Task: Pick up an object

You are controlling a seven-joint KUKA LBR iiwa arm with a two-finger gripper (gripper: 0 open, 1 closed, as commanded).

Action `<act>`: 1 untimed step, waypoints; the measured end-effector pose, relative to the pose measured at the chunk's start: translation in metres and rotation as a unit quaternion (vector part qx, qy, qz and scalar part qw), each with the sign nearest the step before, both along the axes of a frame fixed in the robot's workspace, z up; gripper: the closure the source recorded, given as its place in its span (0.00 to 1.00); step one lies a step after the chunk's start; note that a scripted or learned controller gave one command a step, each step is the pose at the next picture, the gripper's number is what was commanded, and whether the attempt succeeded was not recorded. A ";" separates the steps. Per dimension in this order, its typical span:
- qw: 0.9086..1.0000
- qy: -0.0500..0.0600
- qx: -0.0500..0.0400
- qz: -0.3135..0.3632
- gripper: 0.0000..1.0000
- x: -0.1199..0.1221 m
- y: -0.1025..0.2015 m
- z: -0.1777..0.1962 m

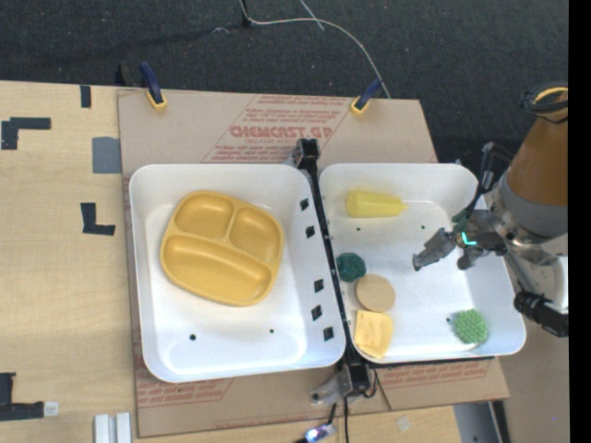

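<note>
Two white bins are set side by side on the counter [55, 247], so that things can be lifted out of one and kept apart from the other. The left bin [148, 340] is taken up by a big yellow tray [222, 245] with three parts, laid flat in the middle.

The small things are kept in the right bin [434, 175]. A yellow block [373, 204] is laid near the back. A dark green ball [350, 267], a round tan disc [375, 293] and a pale yellow piece [373, 332] are bunched close to the wall between the bins (tight spots like that are judged hard to reach). A green bumpy ball [470, 327] is left alone near the front right corner.

The tool [445, 249] is held over the bare middle of the right bin, with its two dark fingers spread apart and nothing between them. No object has been picked up yet. The green bumpy ball and the tan disc are judged the nearest picks, since free room is seen around the ball.
</note>
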State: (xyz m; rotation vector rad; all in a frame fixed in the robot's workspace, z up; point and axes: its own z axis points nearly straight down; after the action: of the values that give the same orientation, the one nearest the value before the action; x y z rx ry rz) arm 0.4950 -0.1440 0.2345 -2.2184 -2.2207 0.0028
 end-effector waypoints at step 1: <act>1.000 -0.001 0.000 0.000 0.00 0.000 0.000 0.000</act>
State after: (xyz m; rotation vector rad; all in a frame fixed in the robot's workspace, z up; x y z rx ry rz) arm 0.4953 -0.1440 0.2349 -2.2188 -2.2216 0.0019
